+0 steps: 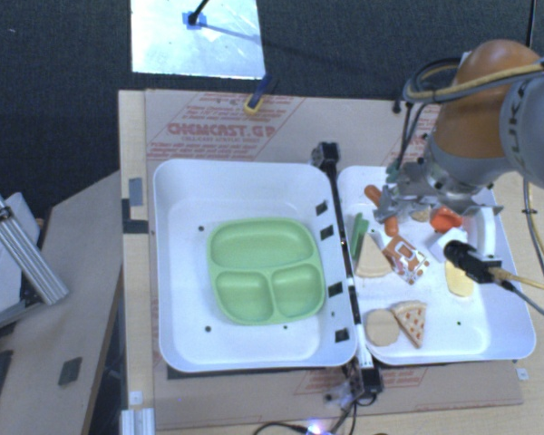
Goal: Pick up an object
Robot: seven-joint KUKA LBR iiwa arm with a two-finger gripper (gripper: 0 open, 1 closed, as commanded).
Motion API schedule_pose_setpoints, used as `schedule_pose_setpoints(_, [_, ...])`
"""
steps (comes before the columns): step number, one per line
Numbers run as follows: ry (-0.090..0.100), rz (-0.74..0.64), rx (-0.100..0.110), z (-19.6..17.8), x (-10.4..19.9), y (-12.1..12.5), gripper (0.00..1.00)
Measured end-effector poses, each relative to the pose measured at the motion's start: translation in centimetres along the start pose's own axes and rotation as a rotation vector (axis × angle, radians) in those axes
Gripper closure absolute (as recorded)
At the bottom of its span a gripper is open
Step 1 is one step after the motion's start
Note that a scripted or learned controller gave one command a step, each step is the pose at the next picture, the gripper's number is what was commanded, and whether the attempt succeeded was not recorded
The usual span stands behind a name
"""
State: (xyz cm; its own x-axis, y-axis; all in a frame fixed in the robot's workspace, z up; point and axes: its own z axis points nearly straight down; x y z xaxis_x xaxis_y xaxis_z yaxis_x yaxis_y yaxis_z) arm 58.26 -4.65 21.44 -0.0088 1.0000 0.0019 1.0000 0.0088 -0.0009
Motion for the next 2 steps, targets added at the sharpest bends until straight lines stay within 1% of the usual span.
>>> schedule_pose_setpoints(1, [-0.002, 0.002, -0.003, -1.1, 0.9, 0.1, 1.0])
schedule_pose_setpoints(2, [-0.002, 0.009, 0.0, -1.1, -0.6, -1.1, 1.0])
